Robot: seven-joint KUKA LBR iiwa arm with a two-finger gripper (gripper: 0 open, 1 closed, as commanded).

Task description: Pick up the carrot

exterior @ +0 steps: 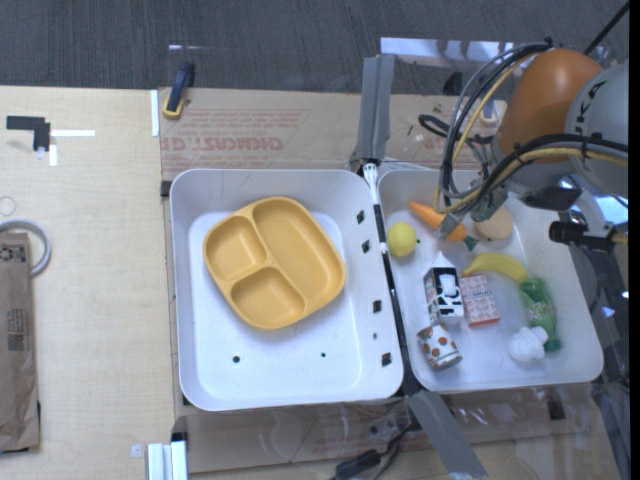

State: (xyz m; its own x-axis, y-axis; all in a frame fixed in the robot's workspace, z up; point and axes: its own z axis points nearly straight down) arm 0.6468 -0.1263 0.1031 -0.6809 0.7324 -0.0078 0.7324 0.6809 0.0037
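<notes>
Left bin [190, 298]: yellow divided plate [274, 261] near its middle. Right bin [590, 368]: lemon [402, 239] by the left wall, carrot [432, 215] at the back-left corner, its right end under cables. Front-left holds a can [438, 347], cartons [461, 297]. Banana [495, 265] mid-bin, green item [538, 308] toward the right edge. Gripper [468, 218] sits just beside the carrot; grip state cannot be told.

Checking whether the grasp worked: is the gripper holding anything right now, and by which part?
It cannot be told. The gripper sits right over the carrot at its thick end in the right bin, but cables and the wrist hide the contact.
</notes>
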